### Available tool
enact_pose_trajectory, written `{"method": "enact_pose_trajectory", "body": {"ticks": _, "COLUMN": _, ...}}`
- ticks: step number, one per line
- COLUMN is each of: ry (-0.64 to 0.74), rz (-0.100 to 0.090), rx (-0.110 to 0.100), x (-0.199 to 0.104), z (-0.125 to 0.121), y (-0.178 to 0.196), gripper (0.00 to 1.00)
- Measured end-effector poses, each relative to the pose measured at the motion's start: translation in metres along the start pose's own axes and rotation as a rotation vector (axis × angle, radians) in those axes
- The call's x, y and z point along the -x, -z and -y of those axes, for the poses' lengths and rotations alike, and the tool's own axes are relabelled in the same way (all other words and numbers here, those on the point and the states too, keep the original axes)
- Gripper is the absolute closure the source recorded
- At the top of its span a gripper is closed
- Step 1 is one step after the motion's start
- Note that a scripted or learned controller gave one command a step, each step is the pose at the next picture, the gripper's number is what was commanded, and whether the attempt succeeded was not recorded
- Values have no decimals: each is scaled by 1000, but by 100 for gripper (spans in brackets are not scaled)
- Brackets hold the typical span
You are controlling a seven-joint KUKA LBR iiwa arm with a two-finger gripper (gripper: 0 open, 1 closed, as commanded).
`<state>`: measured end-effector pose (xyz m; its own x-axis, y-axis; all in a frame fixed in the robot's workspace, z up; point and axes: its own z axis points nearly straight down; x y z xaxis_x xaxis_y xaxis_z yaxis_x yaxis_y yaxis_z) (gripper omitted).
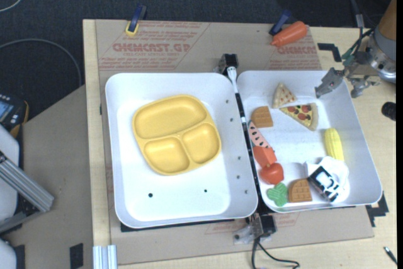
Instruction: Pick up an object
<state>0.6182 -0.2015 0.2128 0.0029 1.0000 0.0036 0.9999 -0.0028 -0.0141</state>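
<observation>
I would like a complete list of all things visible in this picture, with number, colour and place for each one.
bins: 2, white, side by side on the bench
divided plate: 1, yellow, left bin
pizza slice: 1, yellow with red, right bin, upper middle
wedge piece: 1, pale tan, right bin, top
brown block: 1, brown, right bin, near left wall
watermelon slice: 1, red, right bin, along left wall
tomato: 1, red, right bin, lower left
green piece: 1, green, right bin, bottom left
waffle: 1, brown, right bin, bottom
corn: 1, yellow, right bin, right side
black and white object: 1, right bin, bottom right
clamps: 2, orange and yellow, bench top edge
pincer: 1, grey, above right bin's top right corner
</observation>
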Motion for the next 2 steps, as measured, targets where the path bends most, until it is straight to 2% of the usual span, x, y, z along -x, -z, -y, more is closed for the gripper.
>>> {"method": "enact_pose_trajectory", "body": {"ticks": 1, "ry": 3, "rz": 3, "rx": 14, "x": 0, "z": -3, "y": 8, "gripper": 0}}
{"method": "enact_pose_trajectory", "body": {"ticks": 2, "ry": 4, "rz": 3, "rx": 9, "x": 1, "z": -9, "y": -36, "gripper": 0}}
